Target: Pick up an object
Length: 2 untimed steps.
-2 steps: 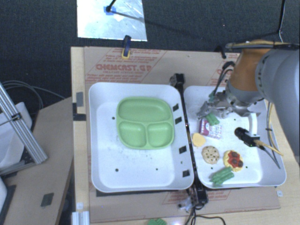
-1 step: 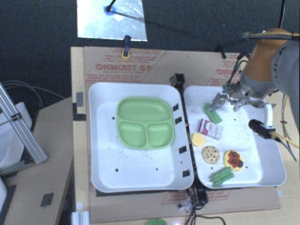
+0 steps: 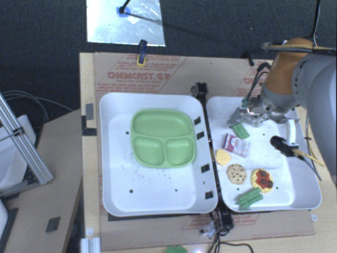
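Low in the right bin (image 3: 310,194), near its far edge, gripper (image 3: 243,117) just above a green stick-shaped piece (image 3: 240,130) lying slantwise, long axis running from upper left to lower right, just this side of the fingertips. Hard to make out whether spread or pinched — cannot tell, with the wrist hiding the far side and the contact itself. Nearby: small pink packet (image 3: 236,144), yellow disc (image 3: 224,156), cookie (image 3: 236,173).

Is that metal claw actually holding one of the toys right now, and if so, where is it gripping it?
It cannot be told. The gripper sits right at the upper end of a green toy in the right bin, but no clear grip shows.
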Motion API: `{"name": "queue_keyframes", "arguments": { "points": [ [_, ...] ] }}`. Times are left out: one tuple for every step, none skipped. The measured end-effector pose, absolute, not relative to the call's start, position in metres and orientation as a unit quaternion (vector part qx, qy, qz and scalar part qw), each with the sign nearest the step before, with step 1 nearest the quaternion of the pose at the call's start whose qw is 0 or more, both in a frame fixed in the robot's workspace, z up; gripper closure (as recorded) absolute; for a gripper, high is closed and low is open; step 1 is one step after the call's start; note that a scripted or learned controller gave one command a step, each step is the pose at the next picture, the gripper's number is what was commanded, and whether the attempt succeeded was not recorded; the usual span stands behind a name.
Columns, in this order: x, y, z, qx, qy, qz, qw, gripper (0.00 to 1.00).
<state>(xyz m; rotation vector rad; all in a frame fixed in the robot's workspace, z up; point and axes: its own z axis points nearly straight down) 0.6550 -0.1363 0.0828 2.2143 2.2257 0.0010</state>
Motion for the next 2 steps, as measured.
{"name": "queue_keyframes", "arguments": {
  "points": [
    [0.656, -0.136, 0.096, 0.705, 0.709, 0.0019, 0.003, 1.00],
    [0.644, -0.064, 0.191, 0.703, 0.711, 0.0048, 0.003, 1.00]
  ]
}}
